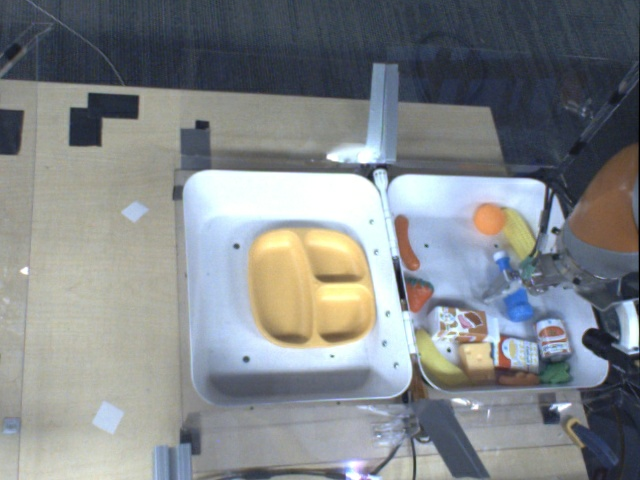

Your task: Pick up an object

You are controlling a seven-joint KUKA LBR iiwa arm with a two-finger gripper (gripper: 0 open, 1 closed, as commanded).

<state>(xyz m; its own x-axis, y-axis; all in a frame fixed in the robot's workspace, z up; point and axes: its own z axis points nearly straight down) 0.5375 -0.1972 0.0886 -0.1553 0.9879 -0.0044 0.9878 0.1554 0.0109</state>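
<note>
- Left bin (200,298): holding a yellow divided tray (310,286), flat in the middle.
- Right bin (445,193): sausage (406,243) by the left wall, banana (437,356) and small cartons (462,325) along the near edge, orange ball (489,219) touching corn (518,230) farther back.
- Gripper (527,280) low over a blue piece (517,304), perhaps a bottle; impossible to tell whether clenched or released.

We see the small blue bottle (516,301) with a white cap lying tilted on the right bin's floor, just below the yellow corn cob (519,231) and orange ball (488,219).
</note>
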